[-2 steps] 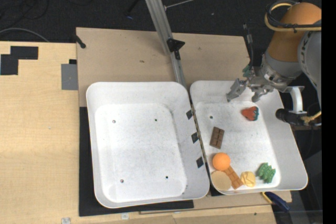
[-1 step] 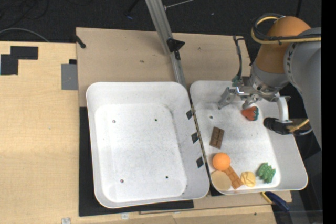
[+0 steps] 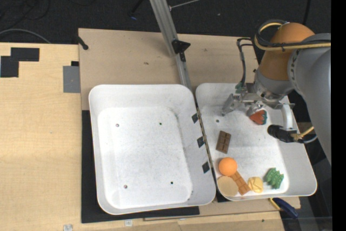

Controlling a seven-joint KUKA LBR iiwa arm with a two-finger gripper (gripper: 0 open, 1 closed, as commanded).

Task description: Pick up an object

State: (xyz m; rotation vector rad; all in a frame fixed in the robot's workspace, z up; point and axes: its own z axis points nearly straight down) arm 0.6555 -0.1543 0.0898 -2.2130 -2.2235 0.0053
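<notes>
Strawberry-like red object (image 3: 259, 115) is lying in the right bin (image 3: 296, 157), right under the hand (image 3: 252, 101) and touching or almost touching its metal parts. Whether the piece is sitting between the fingers cannot be told, since the hand is blocking the view there, and how far the fingers are spread cannot be told either. The arm (image 3: 292, 59) is reaching in from behind and to the right of the hand, with its orange band (image 3: 284, 46) showing just above the wrist.

Just below and left of the hand, a brown chocolate-bar piece (image 3: 223, 141) is resting flat on the bin floor, apart from the red object. Further below the hand, an orange ball (image 3: 227, 166) is sitting close to a tan flat disc (image 3: 227, 186) and a brown stick-shaped piece (image 3: 240, 183). Beside those, a pale yellow lumpy item (image 3: 255, 185) is lying near a green leafy toy (image 3: 274, 177), both well below the hand.

Well to the left of the hand, the left bin (image 3: 141, 146) is standing edge to edge with the right one on the surface (image 3: 38, 132). Beyond the hand, a metal rail (image 3: 162, 13) is slanting up from between the bins.
</notes>
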